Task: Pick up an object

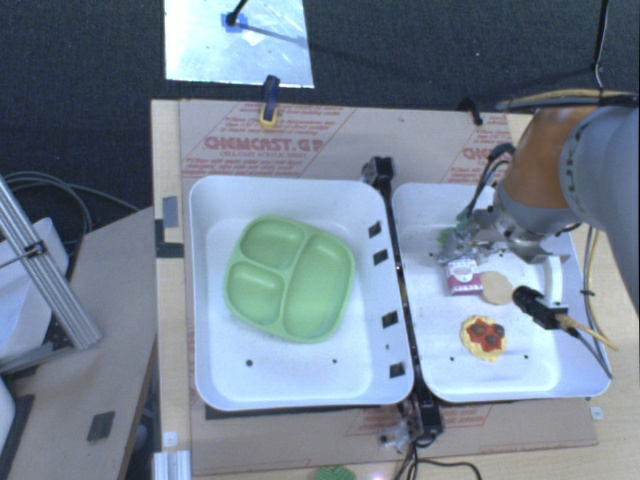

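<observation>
1. Grey arm [590,168] is reached in from 3 o'clock; gripper [462,240] is lowered over right bin [430,368], finger state cannot be told.
2. Red-white packet [464,276] is seen just below gripper, at bin centre; tan disc [497,288] beside it at 3 o'clock, pizza toy [485,336] at 5 o'clock.
3. Green tray [290,278] is left in left bin [215,368].
4. Step judged: descent onto packet; closing and lifting are needed next.

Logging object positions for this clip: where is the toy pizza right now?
The toy pizza lies in the right bin, near its front edge, just below the tan disc.
</observation>
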{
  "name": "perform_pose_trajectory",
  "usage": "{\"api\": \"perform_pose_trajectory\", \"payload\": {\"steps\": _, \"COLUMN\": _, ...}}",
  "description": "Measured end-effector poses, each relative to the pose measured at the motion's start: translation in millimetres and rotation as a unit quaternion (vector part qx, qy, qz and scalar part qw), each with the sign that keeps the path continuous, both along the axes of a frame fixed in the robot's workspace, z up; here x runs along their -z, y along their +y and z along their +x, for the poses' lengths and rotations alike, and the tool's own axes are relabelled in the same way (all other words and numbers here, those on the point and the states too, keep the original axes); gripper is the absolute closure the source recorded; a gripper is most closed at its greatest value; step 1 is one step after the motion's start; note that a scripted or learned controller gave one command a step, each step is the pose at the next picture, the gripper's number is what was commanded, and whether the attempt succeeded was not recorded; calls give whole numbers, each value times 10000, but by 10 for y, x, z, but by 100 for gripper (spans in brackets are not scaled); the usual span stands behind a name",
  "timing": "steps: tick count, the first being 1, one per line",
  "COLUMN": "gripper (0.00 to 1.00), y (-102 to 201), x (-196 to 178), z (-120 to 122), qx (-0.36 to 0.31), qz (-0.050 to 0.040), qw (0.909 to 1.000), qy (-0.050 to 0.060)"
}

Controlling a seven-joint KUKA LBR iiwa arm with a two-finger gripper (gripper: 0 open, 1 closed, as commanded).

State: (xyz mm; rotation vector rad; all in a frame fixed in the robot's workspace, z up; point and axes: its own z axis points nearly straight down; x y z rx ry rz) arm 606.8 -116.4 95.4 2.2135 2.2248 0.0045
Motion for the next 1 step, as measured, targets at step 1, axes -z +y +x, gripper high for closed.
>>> {"api": "perform_pose_trajectory", "payload": {"steps": 1, "gripper": 100, "y": 495, "x": -1159, "z": -591, "qx": -15, "qz": 11, "qw": 10000, "qy": -7}}
